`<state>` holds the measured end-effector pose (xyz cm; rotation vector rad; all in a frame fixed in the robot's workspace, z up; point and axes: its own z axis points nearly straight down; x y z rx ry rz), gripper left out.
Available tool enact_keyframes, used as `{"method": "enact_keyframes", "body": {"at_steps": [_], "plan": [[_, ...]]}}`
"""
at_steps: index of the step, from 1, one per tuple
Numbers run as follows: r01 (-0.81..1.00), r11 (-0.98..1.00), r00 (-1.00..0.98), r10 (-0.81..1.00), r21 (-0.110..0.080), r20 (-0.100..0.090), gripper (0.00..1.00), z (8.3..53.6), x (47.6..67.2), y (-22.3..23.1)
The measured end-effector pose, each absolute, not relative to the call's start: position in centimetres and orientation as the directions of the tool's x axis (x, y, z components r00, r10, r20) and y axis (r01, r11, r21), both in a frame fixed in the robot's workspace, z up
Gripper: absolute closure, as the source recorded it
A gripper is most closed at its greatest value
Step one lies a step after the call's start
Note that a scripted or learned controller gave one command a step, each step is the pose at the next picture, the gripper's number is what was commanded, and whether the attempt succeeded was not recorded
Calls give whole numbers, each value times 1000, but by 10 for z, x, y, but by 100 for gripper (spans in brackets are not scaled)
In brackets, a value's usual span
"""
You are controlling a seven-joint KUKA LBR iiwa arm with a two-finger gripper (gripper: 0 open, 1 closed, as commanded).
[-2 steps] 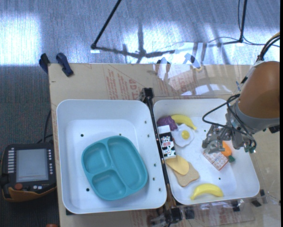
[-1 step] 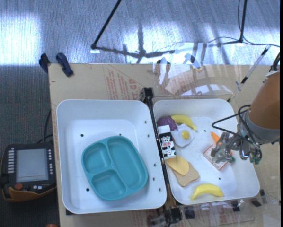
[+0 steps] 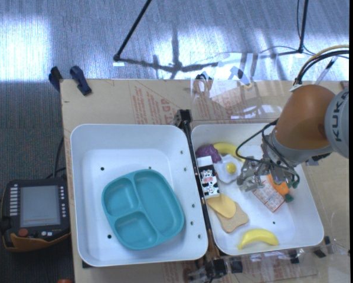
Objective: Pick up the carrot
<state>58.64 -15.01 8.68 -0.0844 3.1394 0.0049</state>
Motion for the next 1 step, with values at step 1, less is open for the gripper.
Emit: {"method": "enact_keyframes", "body": {"at_steps": [1], "plan": [[-205,979,-979,-205,1,-2,100,126,558,-163]]}}
